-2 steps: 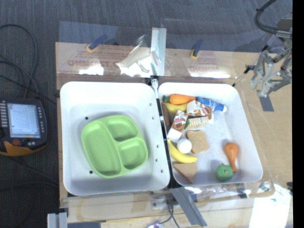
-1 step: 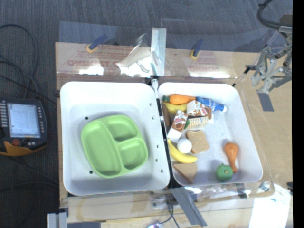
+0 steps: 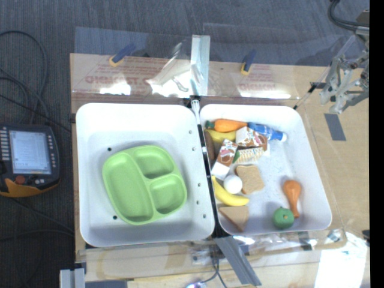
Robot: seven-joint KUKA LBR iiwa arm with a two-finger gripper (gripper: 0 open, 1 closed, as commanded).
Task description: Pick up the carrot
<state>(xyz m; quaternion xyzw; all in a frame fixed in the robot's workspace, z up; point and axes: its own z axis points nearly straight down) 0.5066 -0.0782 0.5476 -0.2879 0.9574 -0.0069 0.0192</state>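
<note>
Claw upper right (grip unclear, cut off), carrot partly behind packets.

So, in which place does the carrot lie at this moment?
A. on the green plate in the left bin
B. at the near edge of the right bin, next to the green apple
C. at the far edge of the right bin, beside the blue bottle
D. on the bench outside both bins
C: the carrot lies along the far wall of the right bin, with the blue bottle just to its right.
</note>
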